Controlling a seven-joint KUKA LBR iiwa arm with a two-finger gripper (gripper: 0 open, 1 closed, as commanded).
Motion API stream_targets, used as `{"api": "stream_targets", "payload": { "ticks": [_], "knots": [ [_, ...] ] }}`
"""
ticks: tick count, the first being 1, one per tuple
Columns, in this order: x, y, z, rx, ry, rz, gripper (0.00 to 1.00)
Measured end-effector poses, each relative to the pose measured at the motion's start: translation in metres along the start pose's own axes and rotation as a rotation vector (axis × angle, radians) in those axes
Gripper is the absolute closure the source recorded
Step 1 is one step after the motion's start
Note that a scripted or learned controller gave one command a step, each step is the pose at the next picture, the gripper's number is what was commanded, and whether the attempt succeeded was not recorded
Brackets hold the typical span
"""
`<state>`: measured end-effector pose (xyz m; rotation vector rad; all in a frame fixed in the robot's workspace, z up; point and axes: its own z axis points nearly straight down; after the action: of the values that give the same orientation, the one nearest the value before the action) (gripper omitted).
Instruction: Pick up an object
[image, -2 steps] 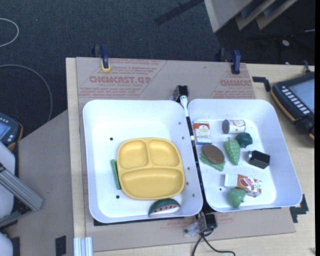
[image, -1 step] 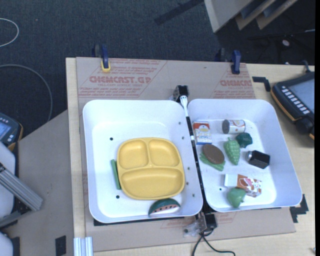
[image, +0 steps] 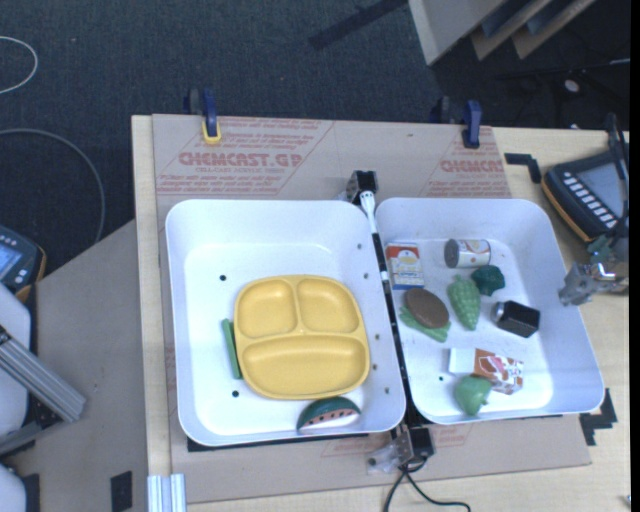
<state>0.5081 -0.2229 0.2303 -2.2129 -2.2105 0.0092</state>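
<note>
Gripper (image: 583, 283), whose grip I cannot tell, should come left, go straight down and squeeze the black block (image: 517, 318).

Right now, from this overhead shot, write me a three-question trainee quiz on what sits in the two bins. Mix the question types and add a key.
1. True or false: the yellow divided plate lies in the left bin.
2. Multiple choice: what lies just below the plate, near the left bin's bottom rim? A) a black block B) a watermelon slice C) a small can
3. Fill in: the green grape bunch lies in the ____ bin.

Key
1. True.
2. B, the watermelon slice. The black block and the small can lie in the right bin.
3. Right.
</note>
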Motion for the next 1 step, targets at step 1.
{"api": "stream_targets", "payload": {
  "ticks": [1],
  "knots": [
    [0.0005, 0.0647, 0.1457, -0.007, -0.002, -0.005, 1.0]
  ]
}}
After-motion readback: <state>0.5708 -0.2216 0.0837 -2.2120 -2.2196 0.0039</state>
